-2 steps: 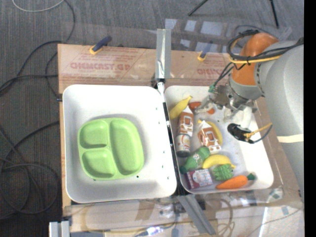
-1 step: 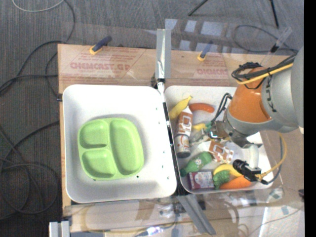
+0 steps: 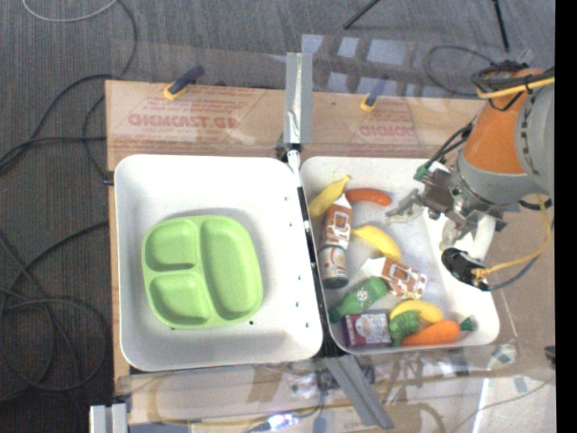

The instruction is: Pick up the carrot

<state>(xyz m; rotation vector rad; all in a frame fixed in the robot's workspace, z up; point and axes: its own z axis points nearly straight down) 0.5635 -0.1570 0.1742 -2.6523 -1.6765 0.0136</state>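
The carrot (image 3: pixel 435 332), orange with a green tip, lies in the front right corner of the right bin (image 3: pixel 487 318). It touches a yellow-green fruit (image 3: pixel 416 311) just behind it. My gripper (image 3: pixel 425 222) hovers over the back right part of the same bin, well behind the carrot. It is open, with nothing between its fingers. The grey arm with its orange band (image 3: pixel 496 142) reaches in from the right.
The right bin also holds a banana (image 3: pixel 329 195), a red-orange piece (image 3: pixel 368 197), a bottle (image 3: pixel 336 242), a yellow fruit (image 3: pixel 377 239), a small carton (image 3: pixel 403 278), a green bottle (image 3: pixel 359 296) and a maroon pack (image 3: pixel 368 328). A green divided plate (image 3: pixel 203 269) sits in the left bin (image 3: pixel 135 188).
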